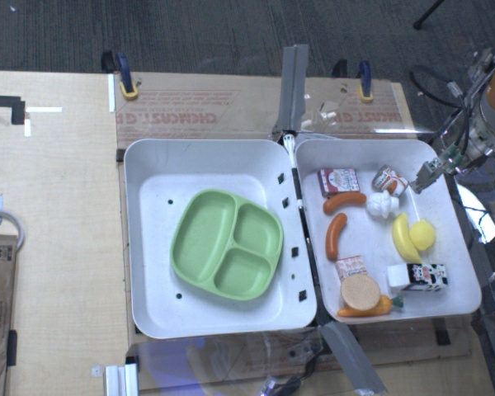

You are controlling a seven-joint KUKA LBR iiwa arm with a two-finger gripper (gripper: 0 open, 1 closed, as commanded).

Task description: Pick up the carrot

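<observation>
Along the front wall of the right bin lies the carrot, an orange toy with a green tuft at its right end, mostly tucked under a round tan bun that rests on top of it. It looks like light, stiff plastic, smooth enough to slip, so a hold across its exposed right part near the tuft seems the safest bet. The bun covers the middle, the bin wall crowds it from the front, and a black-and-white carton sits just beside the tuft. Farther back lie a banana, a lemon, two sausages, a white lump and a small packet. The pincer hovers over the far right corner of that bin, well apart from the carrot; whether it is open or closed I cannot tell. The left bin holds a green divided plate.
</observation>
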